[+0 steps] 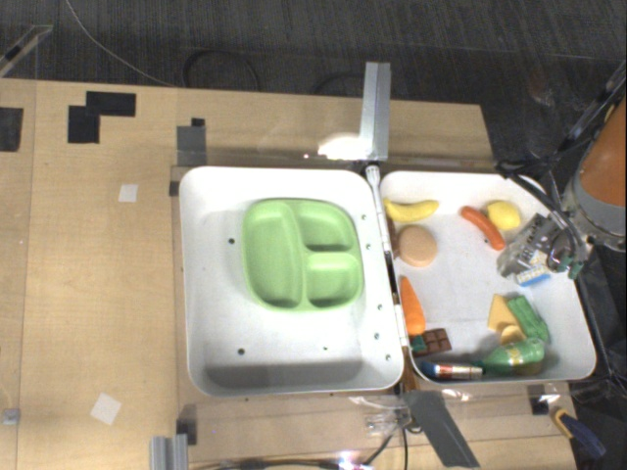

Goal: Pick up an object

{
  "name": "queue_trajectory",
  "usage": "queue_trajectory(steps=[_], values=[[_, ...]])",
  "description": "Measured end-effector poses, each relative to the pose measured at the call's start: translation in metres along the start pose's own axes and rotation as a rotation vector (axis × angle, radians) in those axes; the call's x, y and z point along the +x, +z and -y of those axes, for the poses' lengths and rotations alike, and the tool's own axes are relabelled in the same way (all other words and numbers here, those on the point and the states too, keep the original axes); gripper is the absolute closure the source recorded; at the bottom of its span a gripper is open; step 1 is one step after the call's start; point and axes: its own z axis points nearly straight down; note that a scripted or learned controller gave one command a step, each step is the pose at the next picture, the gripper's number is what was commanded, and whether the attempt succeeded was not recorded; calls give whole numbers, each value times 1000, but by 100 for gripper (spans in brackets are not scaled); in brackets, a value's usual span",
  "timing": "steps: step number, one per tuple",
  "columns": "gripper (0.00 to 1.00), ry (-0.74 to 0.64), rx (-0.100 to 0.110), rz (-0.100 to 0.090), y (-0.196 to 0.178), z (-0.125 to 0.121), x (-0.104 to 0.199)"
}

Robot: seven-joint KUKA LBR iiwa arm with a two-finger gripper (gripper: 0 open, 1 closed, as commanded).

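The task names no particular object, so the likeliest candidates are those nearest the end effector, which hangs over the right bin by its right wall. Just below it lie a yellow wedge and a green piece; just above and to its left lie a red-orange sausage-shaped toy, its long axis running diagonally from upper left to lower right, and a yellow lemon-like toy. Whether the end effector is open, closed or gripping anything cannot be told. Farther left in the same bin are a banana, a round tan piece and a carrot. The left bin holds a green divided plate.
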Motion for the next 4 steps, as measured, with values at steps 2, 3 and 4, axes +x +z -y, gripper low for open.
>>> queue_trajectory(steps=[2,3,4], values=[[0,-4,3,-8,122,25,-19],[0,25,1,2,128,30,1],[0,162,-1,4,127,37,20]])
